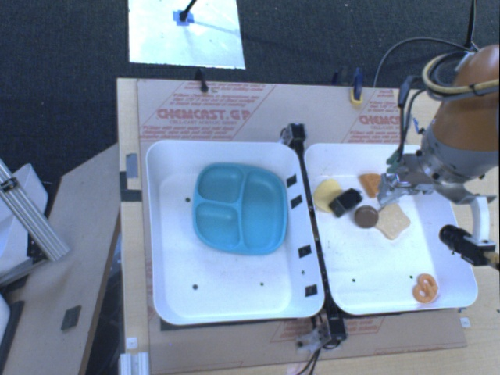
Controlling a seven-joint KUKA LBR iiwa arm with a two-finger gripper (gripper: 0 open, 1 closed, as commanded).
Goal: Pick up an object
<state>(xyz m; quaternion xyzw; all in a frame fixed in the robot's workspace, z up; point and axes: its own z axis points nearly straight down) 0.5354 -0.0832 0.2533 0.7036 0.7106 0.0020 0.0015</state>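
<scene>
Though low over the right bin [367, 280], claw [388, 187] too blurred and too much seen from above to judge: wide or narrow, cannot tell, and nothing seen clamped in it.

Closest to the claw: orange piece [370, 183], just beside it on the left, touching or not impossible to say. Just below the claw: toast [394, 222], pale, lying flat and slightly askew. Below and a little left of the claw: brown disc [366, 216], against the toast's left edge. Further left of the claw: black block [344, 202], tilted, lying partly on a yellow piece [326, 194], near the bin's left wall. Well below the claw and somewhat right, apart from the rest: pretzel [425, 287], near the bin's front right corner.

Above and right of the claw: arm [461, 123], grey with its orange band, looped with cables.

Far left of the claw, past the dividing wall: left bin [226, 283], with a blue plate [239, 208] of three compartments lying flat near its middle.

Under both bins: board [203, 108] with red lettering. Far up and left of the claw, beyond the board: white sheet [187, 37] on dark floor.
</scene>
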